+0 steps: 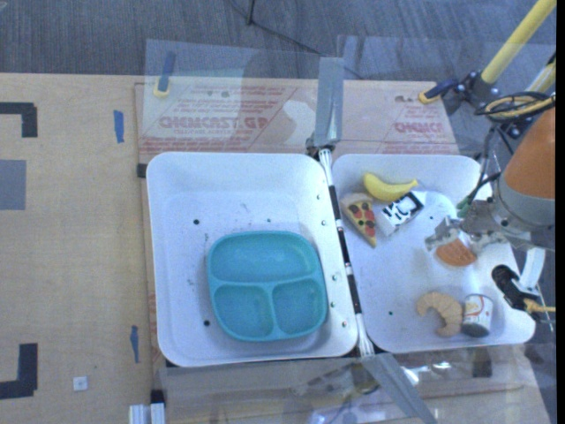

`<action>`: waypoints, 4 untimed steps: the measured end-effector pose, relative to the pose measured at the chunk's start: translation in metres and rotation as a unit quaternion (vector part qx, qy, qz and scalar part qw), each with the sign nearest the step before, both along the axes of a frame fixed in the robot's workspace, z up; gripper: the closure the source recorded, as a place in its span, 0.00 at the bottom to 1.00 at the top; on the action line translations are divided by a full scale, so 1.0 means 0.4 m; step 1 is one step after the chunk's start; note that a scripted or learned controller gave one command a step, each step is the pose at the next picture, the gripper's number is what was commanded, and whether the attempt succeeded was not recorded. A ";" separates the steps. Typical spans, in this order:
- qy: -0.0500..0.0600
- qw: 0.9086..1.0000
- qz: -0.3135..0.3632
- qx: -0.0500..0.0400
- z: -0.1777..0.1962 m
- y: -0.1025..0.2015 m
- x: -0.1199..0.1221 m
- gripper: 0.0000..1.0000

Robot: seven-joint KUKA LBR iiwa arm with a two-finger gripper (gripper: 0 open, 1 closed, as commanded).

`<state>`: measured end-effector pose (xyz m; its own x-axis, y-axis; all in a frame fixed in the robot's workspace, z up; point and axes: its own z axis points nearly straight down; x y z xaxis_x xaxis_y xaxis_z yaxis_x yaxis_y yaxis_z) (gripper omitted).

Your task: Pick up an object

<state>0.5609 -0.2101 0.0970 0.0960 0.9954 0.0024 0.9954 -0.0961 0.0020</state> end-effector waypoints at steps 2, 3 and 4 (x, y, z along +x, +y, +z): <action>-0.003 1.000 -0.001 -0.002 0.031 -0.006 0.004 0.00; -0.003 1.000 0.005 -0.002 -0.022 0.054 -0.180 0.00; -0.005 1.000 0.003 -0.004 0.003 0.045 -0.179 1.00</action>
<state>0.4891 -0.1919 0.0982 0.0910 0.9958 -0.0053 0.9958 -0.0909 0.0124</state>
